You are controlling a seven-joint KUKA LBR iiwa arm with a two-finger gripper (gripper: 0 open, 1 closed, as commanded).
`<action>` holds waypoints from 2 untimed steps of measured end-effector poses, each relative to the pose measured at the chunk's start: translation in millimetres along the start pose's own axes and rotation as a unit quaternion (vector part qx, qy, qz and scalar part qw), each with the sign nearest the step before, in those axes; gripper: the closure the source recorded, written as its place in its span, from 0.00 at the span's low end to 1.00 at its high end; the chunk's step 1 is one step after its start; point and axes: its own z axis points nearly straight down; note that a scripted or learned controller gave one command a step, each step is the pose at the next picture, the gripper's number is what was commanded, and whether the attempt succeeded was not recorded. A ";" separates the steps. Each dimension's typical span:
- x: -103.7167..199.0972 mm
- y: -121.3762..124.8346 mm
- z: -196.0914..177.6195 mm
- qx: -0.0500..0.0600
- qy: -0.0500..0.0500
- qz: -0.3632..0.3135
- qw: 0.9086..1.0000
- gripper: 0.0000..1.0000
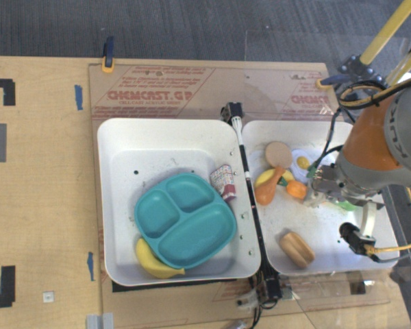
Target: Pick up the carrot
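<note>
The bun (296, 247) lies nearest the camera, in the lower part of the right bin (329, 262), alone and well apart from the other food. In the left bin (113, 184), the teal tray (185, 219) covers most of the floor and rests partly over a banana (151, 262), so only the banana's lower curve is visible. A small printed can (224, 181) leans near the wall between the bins.

The carrot (267, 190), which is my target, lies in the upper left of the right bin, close to the dividing wall. It is crowded: a yellow piece (266, 177) touches it at the top, an orange ball (296, 190) sits just beside it on the right, and a tan disc (278, 154) is above.

My claw (320, 187) is at the centre right of the frame, just right of the orange ball and near the carrot, but I see nothing between its tips. I cannot tell if it is open or closed, because my wrist hides it. I judge that I am placed here to approach the carrot from the right, and the ball in between could be pushed.
</note>
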 end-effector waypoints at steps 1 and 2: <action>21.9 -45.4 8.3 -0.003 0.004 -0.005 1.000 1.00; 20.0 -8.1 9.1 0.004 0.006 0.098 0.995 1.00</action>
